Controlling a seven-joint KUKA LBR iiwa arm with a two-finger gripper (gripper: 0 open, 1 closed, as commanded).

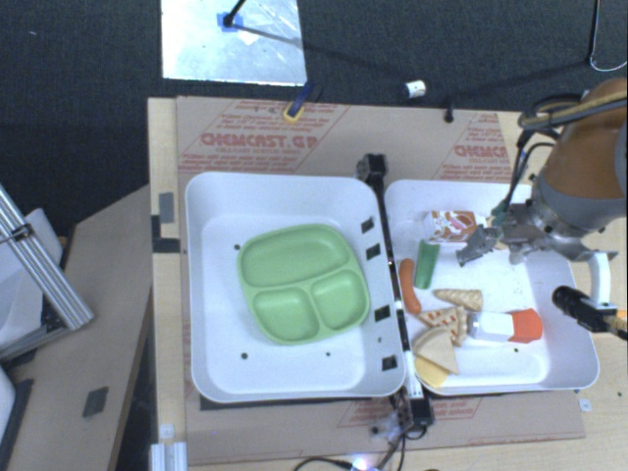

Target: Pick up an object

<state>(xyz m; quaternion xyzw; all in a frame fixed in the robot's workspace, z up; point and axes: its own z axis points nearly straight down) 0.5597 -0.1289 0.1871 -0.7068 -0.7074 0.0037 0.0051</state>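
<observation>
The gripper (488,243) is hanging low over the right bin (564,371), near its far edge, with its fingers spread apart and nothing between them. It is sitting just to the right of a red-and-white packet (449,225), likely because the program is lining up a descent on something in that corner.

The candidates are all lying loose in the right bin: a green stick (427,263) below the packet, an orange carrot (409,287) along the bin's left wall, a couple of wafer-like pieces (458,299) and a yellow wedge (435,351) further toward the near edge, and a white tool with an orange end (507,326) beside them. They are crowding together, so a clean grasp looks tricky.

The left bin (211,263) is holding a green divided plate (301,281), probably a drop spot.
</observation>
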